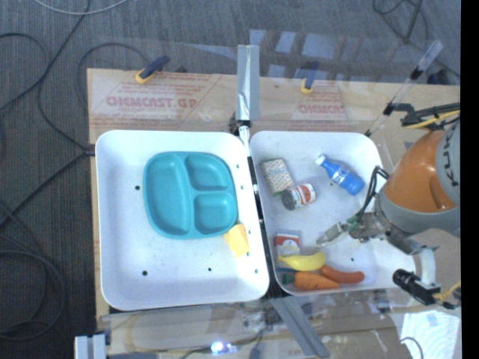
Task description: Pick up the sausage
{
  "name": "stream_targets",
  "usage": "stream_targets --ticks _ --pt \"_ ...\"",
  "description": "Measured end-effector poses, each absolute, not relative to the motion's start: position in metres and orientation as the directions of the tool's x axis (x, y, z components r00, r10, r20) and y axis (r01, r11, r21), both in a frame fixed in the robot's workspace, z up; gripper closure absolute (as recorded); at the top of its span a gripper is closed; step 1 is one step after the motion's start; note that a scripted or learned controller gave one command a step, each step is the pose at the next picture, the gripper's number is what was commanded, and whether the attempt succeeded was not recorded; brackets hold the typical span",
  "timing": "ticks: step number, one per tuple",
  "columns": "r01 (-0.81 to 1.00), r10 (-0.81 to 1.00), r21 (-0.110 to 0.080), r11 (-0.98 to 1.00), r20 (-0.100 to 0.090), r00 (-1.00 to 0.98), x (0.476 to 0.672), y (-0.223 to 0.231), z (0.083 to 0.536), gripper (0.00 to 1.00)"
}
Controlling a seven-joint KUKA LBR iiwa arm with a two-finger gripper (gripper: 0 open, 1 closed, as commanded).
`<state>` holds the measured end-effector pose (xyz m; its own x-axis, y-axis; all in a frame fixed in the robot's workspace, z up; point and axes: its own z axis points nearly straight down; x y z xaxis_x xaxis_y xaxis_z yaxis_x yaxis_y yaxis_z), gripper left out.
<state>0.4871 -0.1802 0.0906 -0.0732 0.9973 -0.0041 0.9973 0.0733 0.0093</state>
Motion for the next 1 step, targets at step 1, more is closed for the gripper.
stream_targets --ticks 1 --pt "0.994 0.994 0.015 0.111 -0.014 -0.111 0.4880 -0.1615 0.0910 0.00"
